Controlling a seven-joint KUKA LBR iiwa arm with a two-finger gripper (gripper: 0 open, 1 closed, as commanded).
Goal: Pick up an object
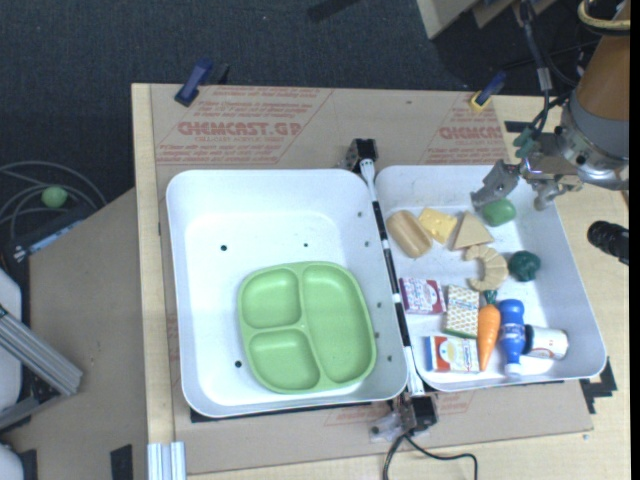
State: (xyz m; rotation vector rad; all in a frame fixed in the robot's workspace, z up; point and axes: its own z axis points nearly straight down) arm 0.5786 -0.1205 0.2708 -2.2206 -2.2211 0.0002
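Note:
The right bin (580,298) holds several small items: a tan bread roll (407,233), a yellow cheese piece (437,225), a tan wedge (470,231), a dark green ball (523,264), a carrot (487,333) and a blue bottle (511,330). A light green lump (497,211) lies near the bin's far side. My gripper (521,188) hangs over the bin's far right corner with its fingers spread apart. The left finger (496,181) stands just above the green lump. Nothing sits between the fingers.
A green divided plate (303,325) lies in the left bin (200,268). Small packets (421,295) and a carton (450,354) crowd the right bin's near half. Clamps (362,152) join the bins at the divider. Cables lie off the bench at left.

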